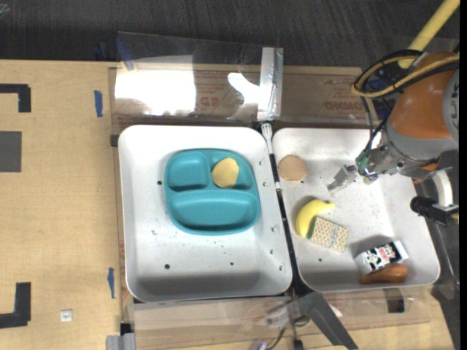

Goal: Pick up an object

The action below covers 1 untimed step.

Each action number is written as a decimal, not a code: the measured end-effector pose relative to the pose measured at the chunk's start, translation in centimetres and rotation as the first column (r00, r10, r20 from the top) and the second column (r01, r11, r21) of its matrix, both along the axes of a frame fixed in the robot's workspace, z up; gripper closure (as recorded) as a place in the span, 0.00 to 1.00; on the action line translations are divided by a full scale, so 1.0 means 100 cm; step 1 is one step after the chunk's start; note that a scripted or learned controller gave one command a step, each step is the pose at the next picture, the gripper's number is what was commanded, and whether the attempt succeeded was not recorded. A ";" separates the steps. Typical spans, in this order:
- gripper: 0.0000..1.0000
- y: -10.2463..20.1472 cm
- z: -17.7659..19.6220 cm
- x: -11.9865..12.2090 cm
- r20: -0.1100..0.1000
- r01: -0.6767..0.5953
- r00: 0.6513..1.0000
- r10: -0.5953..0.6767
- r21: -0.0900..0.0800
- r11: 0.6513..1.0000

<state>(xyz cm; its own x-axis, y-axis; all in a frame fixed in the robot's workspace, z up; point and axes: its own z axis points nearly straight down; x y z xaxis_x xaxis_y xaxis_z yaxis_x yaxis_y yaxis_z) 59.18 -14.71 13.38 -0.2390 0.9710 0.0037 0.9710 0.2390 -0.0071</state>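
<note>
2 white bins [139, 217], 1 teal tray [211, 214], 2 yellow items [225, 172], 1 round tan piece [292, 168], 1 cracker box [329, 235], 1 small carton [381, 254], 1 orange-brown item [387, 273].

- Tabletop [51, 217]: light wood-grain surface, black corner markings at left.
- Blue tape pieces [98, 102] on the tabletop.
- Floor [219, 6]: dark carpet along the top.
- Clear plastic sheet [190, 86] reflecting bright glare.

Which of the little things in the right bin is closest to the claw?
The round tan disc, alone near the bin's upper left. The yellow banana, patterned card and small carton lie farther from the claw.
</note>
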 end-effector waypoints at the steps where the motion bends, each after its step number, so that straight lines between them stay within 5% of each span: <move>1: 0.00 0.051 -0.046 -0.015 0.014 -0.118 0.993 0.118 -0.004 0.993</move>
